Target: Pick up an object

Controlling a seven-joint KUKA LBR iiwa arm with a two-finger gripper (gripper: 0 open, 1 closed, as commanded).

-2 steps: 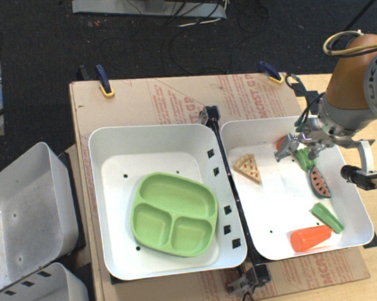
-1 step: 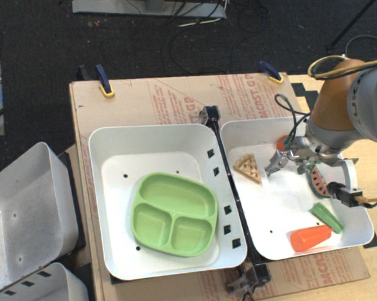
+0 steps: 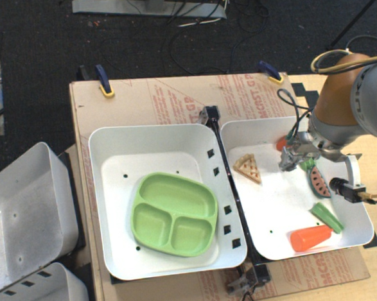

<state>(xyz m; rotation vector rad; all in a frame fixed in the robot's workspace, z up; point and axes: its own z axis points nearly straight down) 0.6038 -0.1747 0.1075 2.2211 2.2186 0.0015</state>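
The right bin (image 3: 272, 237) holds several small toys. A tan pizza slice (image 3: 247, 168) lies near its left wall, and a watermelon slice (image 3: 318, 181) lies to the right of centre. A green pod-shaped piece (image 3: 326, 216) and an orange carrot (image 3: 310, 237) sit near the front right corner. A small red object (image 3: 282, 144) shows at the back, partly hidden by the arm. My gripper (image 3: 291, 159) hangs low over the bin's back right area, between the pizza slice and the watermelon slice, just in front of the red object. I see nothing held in it.
The left bin (image 3: 111, 152) holds a green divided plate (image 3: 173, 213). A black divider (image 3: 226, 176) runs between the two bins. The grey and orange arm (image 3: 343, 107) reaches in from the right over the bench edge. More white bins (image 3: 26, 216) stand at the far left.
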